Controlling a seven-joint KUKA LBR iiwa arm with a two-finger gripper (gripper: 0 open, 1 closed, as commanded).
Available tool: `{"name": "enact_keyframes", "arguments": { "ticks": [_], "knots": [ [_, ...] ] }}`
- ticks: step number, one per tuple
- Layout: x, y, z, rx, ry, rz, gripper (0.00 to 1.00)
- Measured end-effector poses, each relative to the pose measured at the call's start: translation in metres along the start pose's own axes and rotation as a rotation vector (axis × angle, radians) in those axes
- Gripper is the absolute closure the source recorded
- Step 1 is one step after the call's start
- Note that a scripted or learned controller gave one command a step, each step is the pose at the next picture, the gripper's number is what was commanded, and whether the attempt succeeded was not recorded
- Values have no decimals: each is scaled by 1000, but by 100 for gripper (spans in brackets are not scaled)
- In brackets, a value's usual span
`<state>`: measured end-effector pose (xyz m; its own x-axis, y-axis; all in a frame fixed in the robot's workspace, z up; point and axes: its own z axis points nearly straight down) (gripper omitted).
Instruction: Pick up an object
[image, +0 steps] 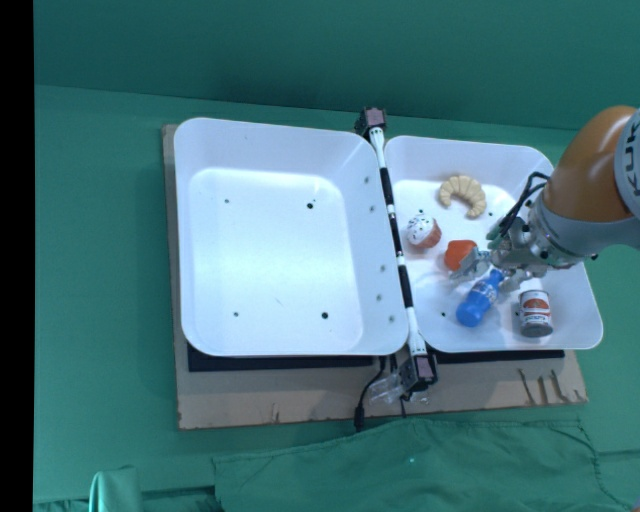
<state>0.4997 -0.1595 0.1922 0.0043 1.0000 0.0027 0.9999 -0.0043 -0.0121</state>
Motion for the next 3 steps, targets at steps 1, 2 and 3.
{"name": "enact_keyframes", "arguments": {
  "ticks": [1,2,3],
  "knots": [
    [-3,3,10,-16,-3,0,0],
    [-5,6,-1,-26,-9,4,100],
    [0,7,-61,-17,-6,-3,100]
  ]
}}
